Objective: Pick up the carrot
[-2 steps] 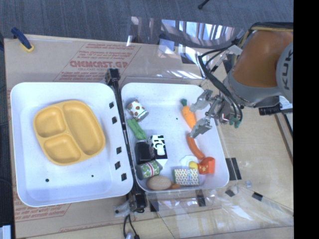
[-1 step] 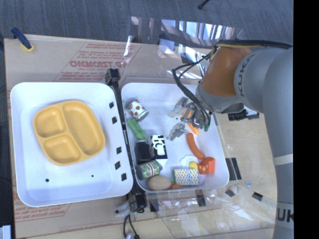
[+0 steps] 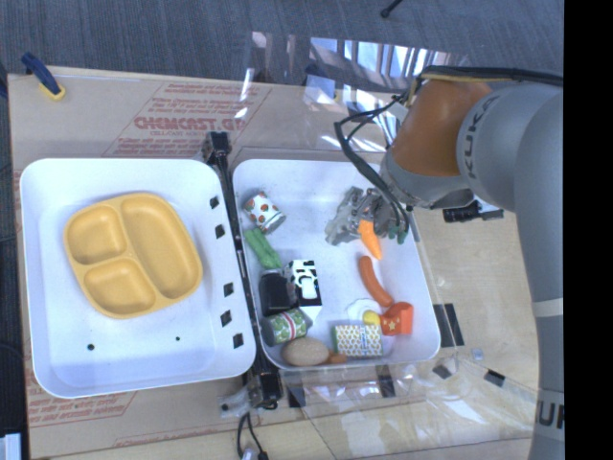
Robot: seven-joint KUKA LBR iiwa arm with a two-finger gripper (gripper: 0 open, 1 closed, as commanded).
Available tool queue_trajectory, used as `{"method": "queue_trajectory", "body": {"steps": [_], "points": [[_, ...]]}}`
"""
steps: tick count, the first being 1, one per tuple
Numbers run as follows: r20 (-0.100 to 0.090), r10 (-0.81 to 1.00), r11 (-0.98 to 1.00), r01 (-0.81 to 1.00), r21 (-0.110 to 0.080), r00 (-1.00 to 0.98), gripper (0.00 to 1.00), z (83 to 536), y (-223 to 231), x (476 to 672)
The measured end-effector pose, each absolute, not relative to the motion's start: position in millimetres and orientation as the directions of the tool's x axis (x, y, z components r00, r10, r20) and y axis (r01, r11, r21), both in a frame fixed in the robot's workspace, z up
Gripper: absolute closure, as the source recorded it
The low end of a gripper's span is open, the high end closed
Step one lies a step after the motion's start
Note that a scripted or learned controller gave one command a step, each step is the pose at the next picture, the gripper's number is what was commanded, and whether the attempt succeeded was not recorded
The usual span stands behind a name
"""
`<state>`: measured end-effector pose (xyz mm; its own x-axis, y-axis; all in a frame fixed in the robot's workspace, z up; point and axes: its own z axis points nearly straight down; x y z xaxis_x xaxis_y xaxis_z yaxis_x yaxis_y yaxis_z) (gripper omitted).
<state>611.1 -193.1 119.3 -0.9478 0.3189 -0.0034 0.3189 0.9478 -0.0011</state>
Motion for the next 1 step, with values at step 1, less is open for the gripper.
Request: {"method": "queue_trajectory", "body": {"steps": [1], "points": [[-0.003, 0.636, 0.772, 0.636, 0.0, -0.772, 1.0, 151.2, -208.2, 635.4]]}}
